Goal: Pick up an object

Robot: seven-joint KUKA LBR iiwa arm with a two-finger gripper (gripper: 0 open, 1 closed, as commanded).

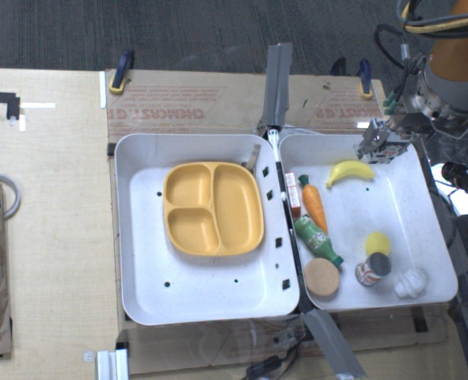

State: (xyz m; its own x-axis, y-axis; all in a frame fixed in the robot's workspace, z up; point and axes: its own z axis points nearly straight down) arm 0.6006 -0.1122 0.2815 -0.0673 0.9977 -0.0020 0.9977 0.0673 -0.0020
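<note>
On the desk, the left bin (138, 291) carries a yellow divided plate (214, 209), lying flat near its middle and well clear of the work. In the right bin (435, 236), along its left wall, lie a carrot (314, 206) and a green bottle (317, 239) with a round cork-coloured disc (322, 276) just below them; a small can (370, 270) and a white lump (410, 283) sit toward the near right corner. The banana (350, 171), near the far edge, looks the likeliest target: light, firm, curved and smooth, probably best pinched across its middle. The tool (378, 146) hangs just beside its right end; whether it is spread or pressed together I cannot tell.
</note>
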